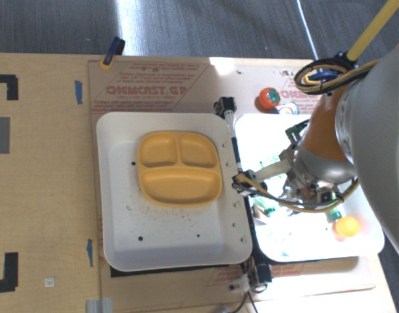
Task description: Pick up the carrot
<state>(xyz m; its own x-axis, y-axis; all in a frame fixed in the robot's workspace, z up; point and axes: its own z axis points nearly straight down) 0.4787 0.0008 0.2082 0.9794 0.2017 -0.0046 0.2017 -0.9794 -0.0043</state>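
An orange rounded piece with a green bit at its upper left (346, 226) lies near the front right corner of the right bin (317, 250); it looks like the carrot, partly hidden by the arm. My gripper (296, 198) hangs low over the middle of that bin, to the left of the orange piece and apart from it. The grey wrist and looped cables cover most of the gripper. Small green scraps (262, 209) lie on the bin floor below it, to its left.
The left bin (121, 233) holds a yellow three-compartment plate (180, 167). A red tomato-like toy (268, 98) sits on the cardboard behind the right bin. A black clamp (224, 104) stands at the ridge between the bins.
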